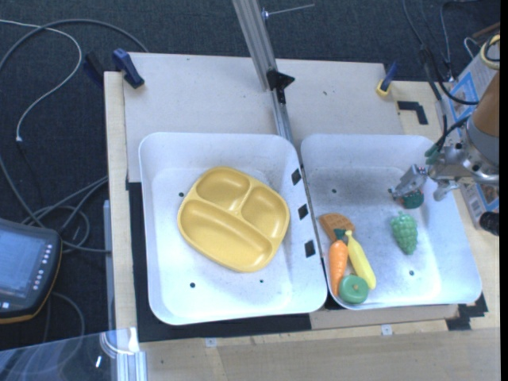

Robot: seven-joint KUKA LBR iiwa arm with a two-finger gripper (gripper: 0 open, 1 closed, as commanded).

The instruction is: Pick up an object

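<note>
One claw [409, 190] low over green grapes [404, 232].

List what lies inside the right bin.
Inside the right bin: a green grape bunch, a carrot, a banana, a green round fruit and a brown piece. The gripper covers a small dark-green object, hiding its shape.

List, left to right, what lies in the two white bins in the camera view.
Yellow divided plastic tray → orange toy carrot → green bunch of toy grapes. The brown piece, yellow banana and green round toy overlap the carrot in the order, so they are left out.
</note>
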